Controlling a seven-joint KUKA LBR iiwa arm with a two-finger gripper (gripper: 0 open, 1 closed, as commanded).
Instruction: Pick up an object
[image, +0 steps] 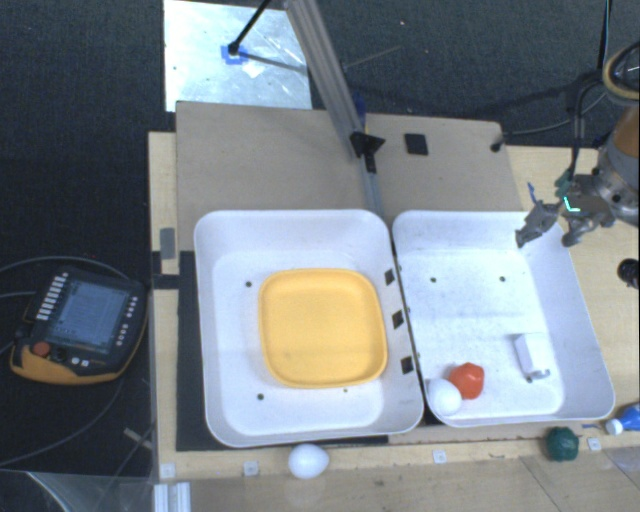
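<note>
Camera view, left to right. Teach pendant (75, 330) sits on the dark floor off the bench's left edge, well apart from the bins. Left bin (225, 260) holds a yellow square plate (323, 326) roughly centred, with bare white floor around it on all sides, widest along the left and far walls. A white egg-shaped object (308, 461) lies outside on the bench, just beside the left bin's near rim. Black clips mark the seam where the two bins meet.

Right bin (480, 300) is mostly bare floor across its far and middle parts, plenty of room there. Objects crowd its near end: a white ball (444, 397) in the near-left corner, an orange-red object (467, 379) touching or just beside it, and a small white-grey clip-like piece (527, 357) apart to their right, near the right wall.

Gripper (548, 228) hangs over the right bin's far-right rim, fingers spread apart, nothing between them, touching no object. It is well apart from the near-end objects.

Outside the near-right corner: a dark green ball (561, 443) on the bench, and a blue-and-white item (624, 421) at the frame edge. A slanted metal pole (330, 70) crosses the far side above the bins.
</note>
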